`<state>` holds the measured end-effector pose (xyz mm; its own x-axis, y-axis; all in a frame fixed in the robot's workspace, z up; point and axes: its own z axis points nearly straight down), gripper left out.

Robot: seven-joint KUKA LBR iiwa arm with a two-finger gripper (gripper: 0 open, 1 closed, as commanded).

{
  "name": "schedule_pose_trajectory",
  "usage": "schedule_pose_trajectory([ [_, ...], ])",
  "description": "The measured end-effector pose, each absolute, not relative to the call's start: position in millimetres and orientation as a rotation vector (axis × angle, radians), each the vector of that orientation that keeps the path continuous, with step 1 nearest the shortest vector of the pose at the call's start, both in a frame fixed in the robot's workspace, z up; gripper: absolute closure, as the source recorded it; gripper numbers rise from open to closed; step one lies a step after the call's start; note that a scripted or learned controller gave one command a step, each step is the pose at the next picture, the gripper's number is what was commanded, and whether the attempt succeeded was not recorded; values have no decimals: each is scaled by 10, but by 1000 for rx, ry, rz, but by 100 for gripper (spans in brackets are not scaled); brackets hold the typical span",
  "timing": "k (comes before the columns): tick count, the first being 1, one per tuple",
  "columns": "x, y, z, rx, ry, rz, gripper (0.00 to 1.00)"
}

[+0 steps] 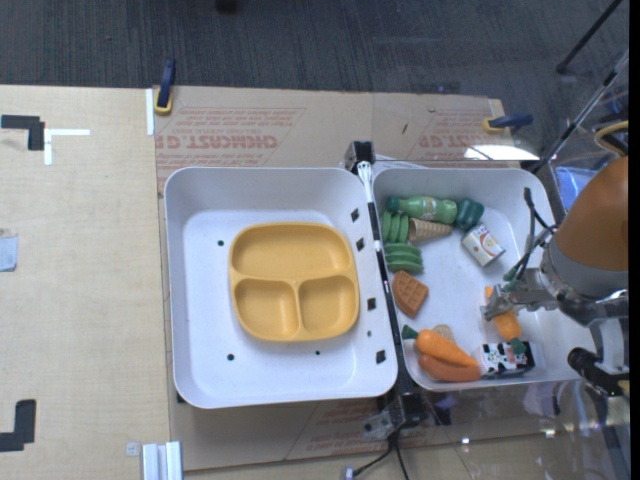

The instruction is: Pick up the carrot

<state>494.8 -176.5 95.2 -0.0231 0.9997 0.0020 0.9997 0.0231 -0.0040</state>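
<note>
Orange carrot (442, 347) lies flat, right bin's front.

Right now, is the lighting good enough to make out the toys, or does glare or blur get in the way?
Camera view: even, soft light, faint shadows; the carrot in the right bin reads clearly. A bright glare patch sits behind that bin. The pincer looks soft and smeared; the small toys lack fine detail.

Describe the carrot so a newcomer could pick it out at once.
Look in the right-hand white bin, at its near left corner. The carrot lies there on a reddish sausage-like toy, below the waffle. It alone is a tapered orange cone with a green top.
</note>
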Motion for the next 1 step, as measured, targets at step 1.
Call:
schedule_pose_trajectory([
  [1, 5019, -1462, 1251, -2441, -1975, 3, 100],
])
